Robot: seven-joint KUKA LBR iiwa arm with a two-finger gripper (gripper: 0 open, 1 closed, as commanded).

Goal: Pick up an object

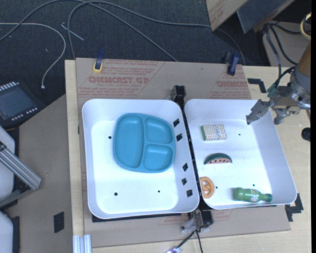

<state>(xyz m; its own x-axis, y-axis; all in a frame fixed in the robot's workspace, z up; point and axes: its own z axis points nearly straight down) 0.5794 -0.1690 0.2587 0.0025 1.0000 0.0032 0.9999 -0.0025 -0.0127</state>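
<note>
We see the grey two-finger gripper (pixel 269 113) spread wide and holding nothing, over the right white bin's (pixel 276 148) upper right rim, patterned rectangular block (pixel 214 132), watermelon slice toy (pixel 217 159), pretzel (pixel 207 186) and green plastic bottle (pixel 251 195) below (bare floor between them), blue divided plate (pixel 144 142) in the left bin.

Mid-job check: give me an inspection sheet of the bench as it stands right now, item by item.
Surface: two shallow white bins side by side, left bin, right bin, on a brown board.
Job's things: right bin holds a patterned small box, watermelon-slice toy, brown pretzel and green bottle lying flat.
Clutter: blue divided plate in left bin.
Grippers: two-finger gripper open above right bin's far right edge, holding nothing.
Cables: white cables on dark floor.
Surroundings: cardboard box at the top.
</note>
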